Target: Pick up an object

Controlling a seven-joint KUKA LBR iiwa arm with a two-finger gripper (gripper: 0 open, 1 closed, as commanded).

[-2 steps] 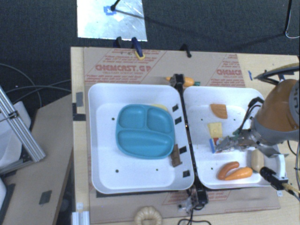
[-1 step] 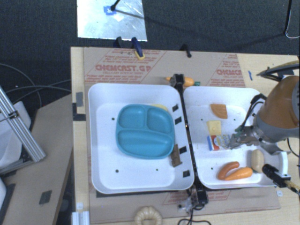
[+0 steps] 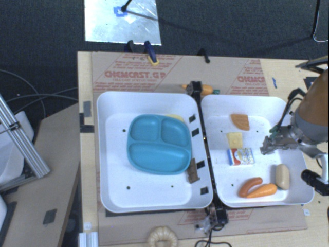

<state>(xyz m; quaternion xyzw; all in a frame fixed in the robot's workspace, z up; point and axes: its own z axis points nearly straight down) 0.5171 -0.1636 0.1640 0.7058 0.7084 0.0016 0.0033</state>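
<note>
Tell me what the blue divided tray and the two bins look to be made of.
Blue tray: probably molded plastic, matte, with smooth rounded compartment edges and even colour. Left bin and right bin: likely thin white plastic, slightly glossy, with rounded moulded rims; sheet metal can't be excluded.

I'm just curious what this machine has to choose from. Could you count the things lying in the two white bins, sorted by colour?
Blue: 1, the divided plate in the left bin
Orange: 3, a wedge, a sausage and a carrot in the right bin
Yellow: 1, a flat square
Red and white: 1, a small packet
Cream: 1, an oval piece
Total: 7
</note>
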